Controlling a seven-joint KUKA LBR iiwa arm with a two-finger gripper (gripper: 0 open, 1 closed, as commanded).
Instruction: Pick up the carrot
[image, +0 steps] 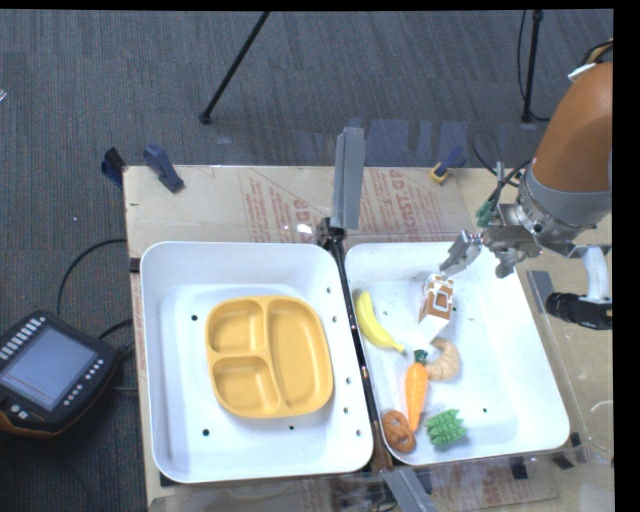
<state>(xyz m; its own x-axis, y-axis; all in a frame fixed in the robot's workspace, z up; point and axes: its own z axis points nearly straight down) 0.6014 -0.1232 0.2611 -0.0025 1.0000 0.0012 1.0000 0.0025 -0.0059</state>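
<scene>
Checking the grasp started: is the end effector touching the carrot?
Apart. The camera view shows the end effector up near the bin's far edge, with bare bin floor between it and the carrot lying nearer the front.

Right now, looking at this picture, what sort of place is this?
Most likely a robotics lab or test cell, not a kitchen. A robot arm reaches over two white bins on a plywood bench, toy food such as a carrot and banana lies in one bin, and a teach pendant rests on the carpet.
</scene>
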